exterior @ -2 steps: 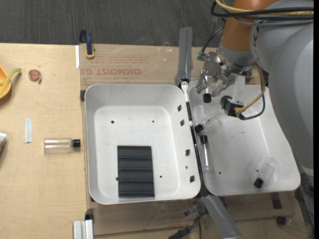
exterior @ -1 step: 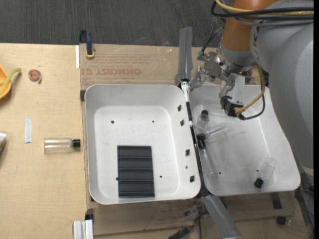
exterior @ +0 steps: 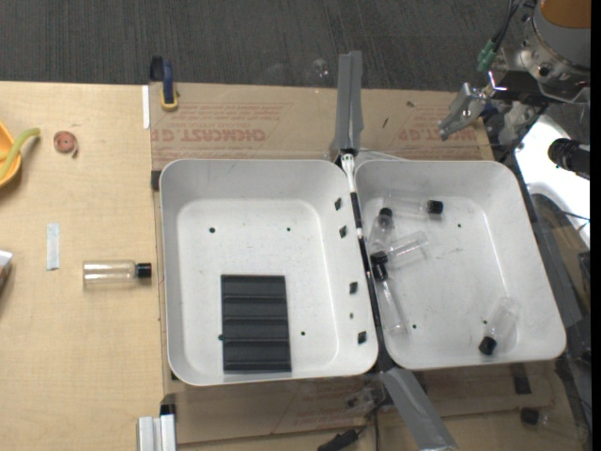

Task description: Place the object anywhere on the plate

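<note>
Bottles of clear plastic with black caps are what we take the task's object to be, and several lie in the right bin [exterior: 526, 205]: one short bottle [exterior: 418, 210] near the bin's twelve o'clock edge, one bottle at the centre [exterior: 402, 250] lying roughly along the two-to-eight o'clock line, one long bottle [exterior: 387, 294] against the bin's nine o'clock wall with its axis running nearly twelve to six, and one bottle in the corner [exterior: 498, 329] at about five o'clock. We cannot tell which of them the program will go for. The gripper [exterior: 460, 113] hangs outside the bins, above the cardboard just beyond the right bin's twelve o'clock rim, and we cannot tell how it is set from this view; nothing shows in its grasp. From the gripper, the nearest bottles lie toward six to seven o'clock, so we judge that the coming move calls for a descent into the right bin. The plate we take to be the dark ribbed rectangle [exterior: 254, 323] lying flat in the left bin [exterior: 188, 214], in that bin's six o'clock half, well apart from every bottle, and nothing rests on it, so the task looks not yet begun. A further bottle [exterior: 115, 272] lies on the wooden bench [exterior: 75, 365] at nine o'clock of the left bin, its cap pointing toward three o'clock.
</note>
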`<control>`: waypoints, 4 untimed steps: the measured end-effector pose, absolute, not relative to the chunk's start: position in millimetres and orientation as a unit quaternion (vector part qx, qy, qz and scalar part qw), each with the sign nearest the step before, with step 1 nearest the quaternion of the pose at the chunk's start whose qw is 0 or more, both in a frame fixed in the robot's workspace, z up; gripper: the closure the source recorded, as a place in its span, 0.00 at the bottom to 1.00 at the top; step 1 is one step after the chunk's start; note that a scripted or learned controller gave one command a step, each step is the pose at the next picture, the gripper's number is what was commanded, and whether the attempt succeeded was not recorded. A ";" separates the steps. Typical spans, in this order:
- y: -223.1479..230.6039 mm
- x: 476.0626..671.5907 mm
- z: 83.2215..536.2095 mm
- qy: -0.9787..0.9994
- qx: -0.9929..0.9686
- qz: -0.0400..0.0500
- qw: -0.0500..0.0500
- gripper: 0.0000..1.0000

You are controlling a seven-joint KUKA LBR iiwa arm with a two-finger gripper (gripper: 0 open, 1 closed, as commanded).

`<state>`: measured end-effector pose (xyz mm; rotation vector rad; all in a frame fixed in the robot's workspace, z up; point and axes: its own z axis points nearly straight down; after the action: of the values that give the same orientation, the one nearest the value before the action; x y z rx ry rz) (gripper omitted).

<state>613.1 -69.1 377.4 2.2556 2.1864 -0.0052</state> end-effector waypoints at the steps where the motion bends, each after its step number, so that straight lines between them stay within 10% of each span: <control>1: -183.6 584.4 419.9 0.677 0.736 -0.001 0.000 0.00; 2: -213.5 571.0 440.4 0.604 0.797 -0.002 0.000 0.00; 3: -170.0 605.8 439.8 0.483 0.875 -0.002 0.000 0.00; 4: -206.5 574.2 440.0 0.387 0.922 -0.003 -0.001 0.00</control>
<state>574.2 -206.5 440.0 2.8978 1.2170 -0.0084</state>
